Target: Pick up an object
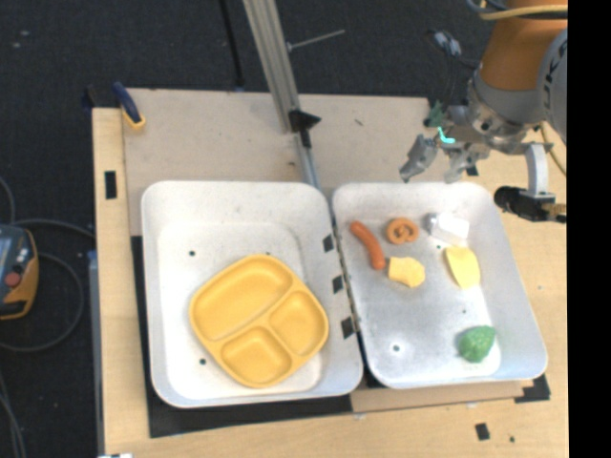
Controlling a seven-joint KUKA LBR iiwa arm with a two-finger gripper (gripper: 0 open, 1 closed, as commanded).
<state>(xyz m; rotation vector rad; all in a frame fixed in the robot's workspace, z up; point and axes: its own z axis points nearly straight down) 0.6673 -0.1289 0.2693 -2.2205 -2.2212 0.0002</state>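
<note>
Claw (441, 160) hangs released, nothing between its fingers, above the right bin's (511, 256) 12 o'clock rim. In that bin: sausage (368, 243), ring (402, 230), yellow blocks, green lump (476, 343). Yellow tray (259, 320) in left bin.

Bright, even — soft (slightly blurry).

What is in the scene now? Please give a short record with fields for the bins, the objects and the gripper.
left bin: holds a yellow divided tray
right bin: holds an orange sausage, a ring-shaped pretzel, a white piece, two yellow pieces, a green lump
gripper: open, above the far edge of the right bin, holding nothing
task state: no object picked up yet
</note>
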